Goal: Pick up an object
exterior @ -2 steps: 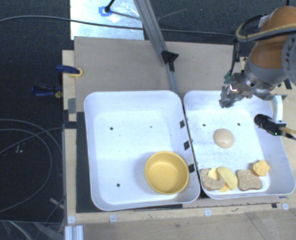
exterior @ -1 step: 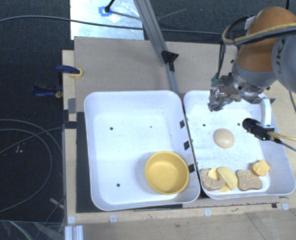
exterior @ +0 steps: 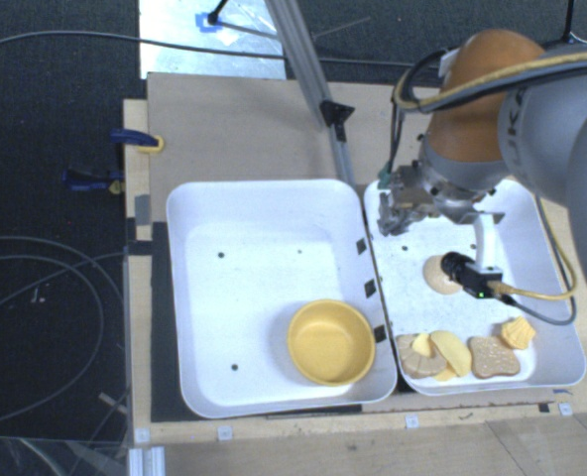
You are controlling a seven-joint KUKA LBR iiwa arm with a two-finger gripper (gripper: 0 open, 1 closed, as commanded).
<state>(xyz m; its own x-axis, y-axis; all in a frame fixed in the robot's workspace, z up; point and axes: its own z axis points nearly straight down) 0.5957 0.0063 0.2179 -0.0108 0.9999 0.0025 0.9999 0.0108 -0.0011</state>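
The gripper [exterior: 398, 211] hangs over the right bin's [exterior: 561, 350] upper-left corner; whether it grips anything cannot be told. Below and right lies one tan disc [exterior: 436, 274], then four food pieces [exterior: 462, 353] along the bin's near edge. One yellow bowl [exterior: 330, 341] sits in the left bin [exterior: 234, 266], open floor around it.

One camera sits high above the counter [exterior: 244, 127] and looks down at a slant. Both white bins [exterior: 264, 226] fit in the middle of the frame. The arm [exterior: 531, 117] comes in from the upper right.
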